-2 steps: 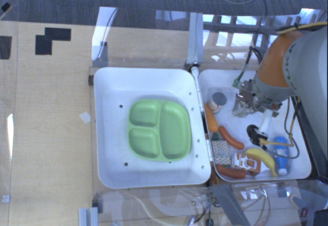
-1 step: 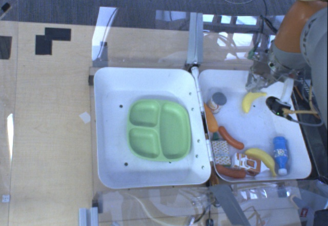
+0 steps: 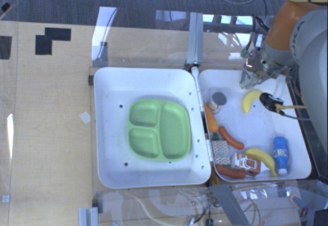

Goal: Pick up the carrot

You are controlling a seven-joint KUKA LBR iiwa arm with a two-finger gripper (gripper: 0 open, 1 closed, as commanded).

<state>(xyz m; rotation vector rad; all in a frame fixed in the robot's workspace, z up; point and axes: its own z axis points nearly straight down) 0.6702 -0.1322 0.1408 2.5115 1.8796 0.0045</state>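
Hovering over the upper part of the right bin, my gripper sits near the bin's back wall, carried by my grey arm with its orange band. Whether the tool is released or clenched cannot be determined at this angle.

The carrot lies along the left wall of the right bin, well apart from my gripper. A small grey round object sits just above it. A banana rests just below my gripper. Two red sausages, a second banana, a small carton and a blue bottle occupy the lower part of that bin.

The left bin contains a green divided plate.
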